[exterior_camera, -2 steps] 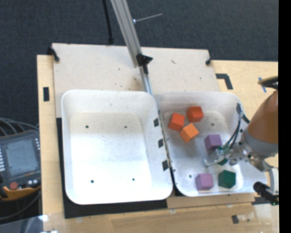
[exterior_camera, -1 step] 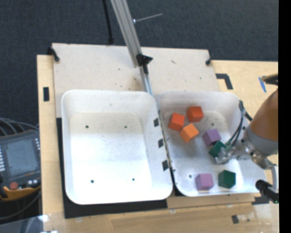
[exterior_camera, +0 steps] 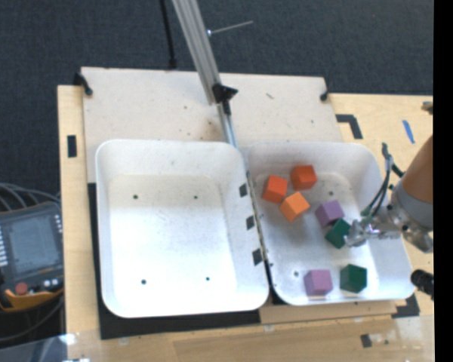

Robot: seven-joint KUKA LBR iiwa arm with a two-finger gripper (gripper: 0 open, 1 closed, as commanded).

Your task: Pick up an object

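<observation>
The right bin (exterior_camera: 366,164) holds several small blocks. Three are orange: one (exterior_camera: 274,189) at the left, one (exterior_camera: 303,176) behind it, one (exterior_camera: 294,206) lower down. A purple block (exterior_camera: 330,212) lies mid-bin and another purple one (exterior_camera: 317,282) near the front. A dark green block (exterior_camera: 337,233) sits right beside my gripper (exterior_camera: 354,237), and a second green block (exterior_camera: 353,278) lies near the front right. My gripper reaches in from the right, low over the bin, its tip touching or nearly touching the first green block.
The left bin (exterior_camera: 106,202) stands beside the right one. A slanted metal pole (exterior_camera: 200,47) rises from the back between the bins. A grey handheld controller (exterior_camera: 26,251) lies at the far left off the bench.
</observation>
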